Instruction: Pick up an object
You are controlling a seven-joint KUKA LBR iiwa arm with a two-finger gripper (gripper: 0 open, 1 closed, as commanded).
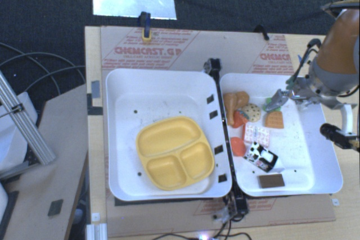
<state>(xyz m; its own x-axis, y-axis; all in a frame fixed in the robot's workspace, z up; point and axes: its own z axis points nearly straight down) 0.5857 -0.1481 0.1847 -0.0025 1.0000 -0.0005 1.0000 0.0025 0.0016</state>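
Gripper (pixel 277 102) poised low at right of frame over right bin (pixel 323 177), grip state impossible to tell, hanging just above orange block (pixel 274 120), likely lining up for a grab.

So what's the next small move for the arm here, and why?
Probably a short drop straight down. The gripper hangs above the right bin, just over the orange block, with nothing seen between its fingers. The other toys lie further left and nearer the camera, so the block looks like the nearest thing to take.
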